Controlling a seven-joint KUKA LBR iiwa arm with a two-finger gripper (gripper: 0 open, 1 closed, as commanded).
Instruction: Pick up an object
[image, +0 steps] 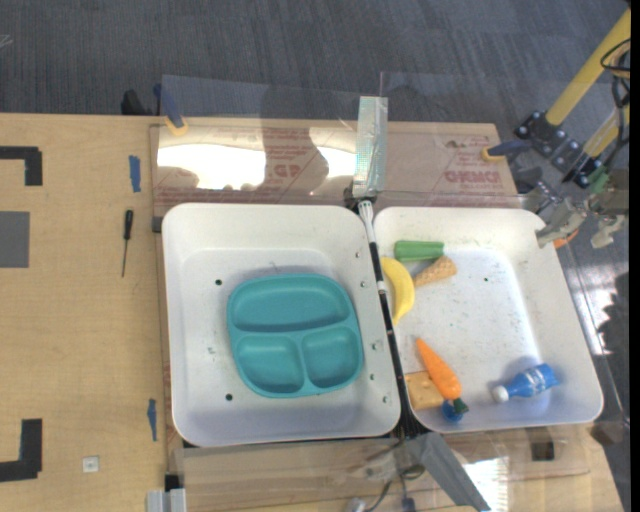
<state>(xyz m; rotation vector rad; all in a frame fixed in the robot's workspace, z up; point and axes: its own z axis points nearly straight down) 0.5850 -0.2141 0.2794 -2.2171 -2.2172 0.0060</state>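
The camera view looks down on two white bins. The left bin (190, 300) holds a teal divided tray (293, 333). The right bin (560, 330) holds a green block (418, 250), a tan wafer (434, 271) just below it, a banana (399, 287) by the left wall, a carrot (440, 369) near the front and a blue bottle (524, 383) at the front right.

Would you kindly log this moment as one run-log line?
left bin: teal divided plate | right bin: banana, carrot, blue bottle, green piece | pick: not yet done
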